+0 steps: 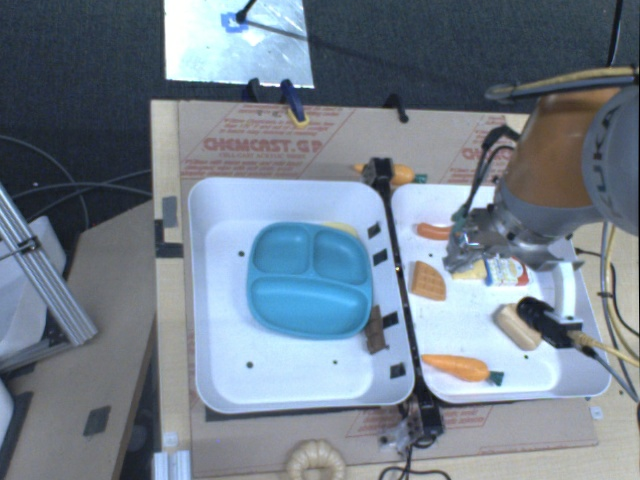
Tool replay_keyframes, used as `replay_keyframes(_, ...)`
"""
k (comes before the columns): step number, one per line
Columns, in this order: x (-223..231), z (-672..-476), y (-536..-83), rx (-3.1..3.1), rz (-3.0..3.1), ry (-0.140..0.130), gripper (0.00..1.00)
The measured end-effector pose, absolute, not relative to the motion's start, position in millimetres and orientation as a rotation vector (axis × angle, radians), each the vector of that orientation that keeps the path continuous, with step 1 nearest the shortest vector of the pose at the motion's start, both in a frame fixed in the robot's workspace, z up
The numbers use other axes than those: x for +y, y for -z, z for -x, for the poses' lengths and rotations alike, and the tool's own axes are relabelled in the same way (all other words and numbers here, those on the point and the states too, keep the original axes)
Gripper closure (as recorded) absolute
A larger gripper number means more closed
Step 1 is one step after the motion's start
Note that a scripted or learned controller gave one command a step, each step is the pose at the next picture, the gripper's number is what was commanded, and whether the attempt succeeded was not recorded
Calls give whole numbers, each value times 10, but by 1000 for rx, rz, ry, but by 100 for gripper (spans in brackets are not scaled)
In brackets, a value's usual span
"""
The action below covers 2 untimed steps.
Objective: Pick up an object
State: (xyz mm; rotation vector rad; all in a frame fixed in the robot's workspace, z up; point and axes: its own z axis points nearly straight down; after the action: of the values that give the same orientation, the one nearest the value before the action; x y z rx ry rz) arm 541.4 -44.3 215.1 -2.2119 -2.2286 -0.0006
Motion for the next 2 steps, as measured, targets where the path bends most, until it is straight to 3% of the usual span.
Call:
replay_keyframes(1, -240, -5168, -2152, -2228, 2213, 0, 100)
replay_keyframes(2, -282, -5171, -2320, -2227, 2219, 4, 100)
